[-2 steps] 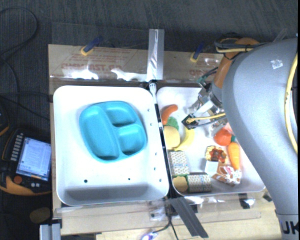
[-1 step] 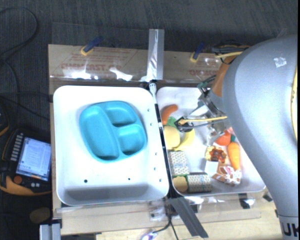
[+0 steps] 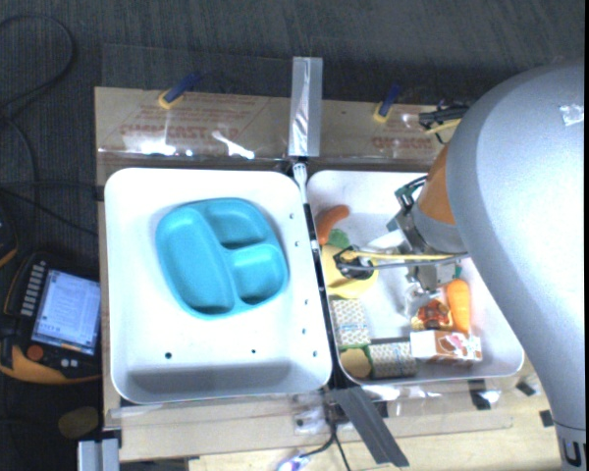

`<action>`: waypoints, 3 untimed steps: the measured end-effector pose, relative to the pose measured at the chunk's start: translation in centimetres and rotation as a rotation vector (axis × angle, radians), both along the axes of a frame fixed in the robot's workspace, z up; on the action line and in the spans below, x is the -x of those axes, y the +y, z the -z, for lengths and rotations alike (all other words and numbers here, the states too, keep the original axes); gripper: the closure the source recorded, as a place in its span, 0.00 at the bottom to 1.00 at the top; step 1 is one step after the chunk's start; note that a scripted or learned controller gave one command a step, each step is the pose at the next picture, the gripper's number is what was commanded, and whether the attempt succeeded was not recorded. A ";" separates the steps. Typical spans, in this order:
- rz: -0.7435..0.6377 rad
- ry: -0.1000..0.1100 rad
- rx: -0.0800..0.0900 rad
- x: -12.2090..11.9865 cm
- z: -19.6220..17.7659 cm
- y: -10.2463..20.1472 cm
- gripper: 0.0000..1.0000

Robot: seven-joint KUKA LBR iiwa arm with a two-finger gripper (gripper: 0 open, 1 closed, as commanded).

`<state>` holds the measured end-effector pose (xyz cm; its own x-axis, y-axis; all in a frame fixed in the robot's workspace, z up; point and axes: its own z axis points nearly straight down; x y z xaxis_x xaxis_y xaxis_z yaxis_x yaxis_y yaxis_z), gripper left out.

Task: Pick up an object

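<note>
Arm (image 3: 530,243) came in from the right and covered much of the right bin (image 3: 383,297). I read that as deliberate, since all the loose stock sat in that bin.

Surface (image 3: 206,116) carried both bins side by side, rims touching.

Left bin (image 3: 137,341) held just the blue tray (image 3: 221,253), lying flat and well apart from the clutter. Probably kept out of the pick zone on purpose.

In the right bin, three boxes lined the near wall:
- a patterned box (image 3: 349,320)
- a second box (image 3: 393,357) just beside it
- a red-and-white carton (image 3: 454,345)

They were packed edge to edge, so I judged them awkward to get around.

Carrot (image 3: 458,302) lay upright in view just above the carton. A red packet (image 3: 432,314) was touching or nearly touching its left side.

Yellow piece (image 3: 358,271), green piece (image 3: 339,236) and orange-red piece (image 3: 334,214) were stacked up along the left wall.

Gripper (image 3: 421,285) sat low in the bin's middle, just above the packet. The wrist hid it, so I couldn't tell its grip state, and nothing was visibly held. My guess at the pick target was the packet or the carrot, both in the right bin and nearest the gripper. Not lifted yet.

Risk, as I judged it: those two sat so close that a grab could catch both or nudge the carton.
</note>
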<state>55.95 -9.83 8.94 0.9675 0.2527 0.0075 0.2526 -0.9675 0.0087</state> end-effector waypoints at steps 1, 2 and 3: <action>0.027 0.003 -0.003 -2.9 0.1 -4.9 0.00; 0.052 0.005 -0.006 6.9 -2.5 -6.9 0.00; 0.053 0.015 -0.008 4.0 -1.9 -7.8 0.00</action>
<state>51.99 -17.61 10.88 0.9796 0.2007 -0.0054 0.2007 -0.9797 -0.0024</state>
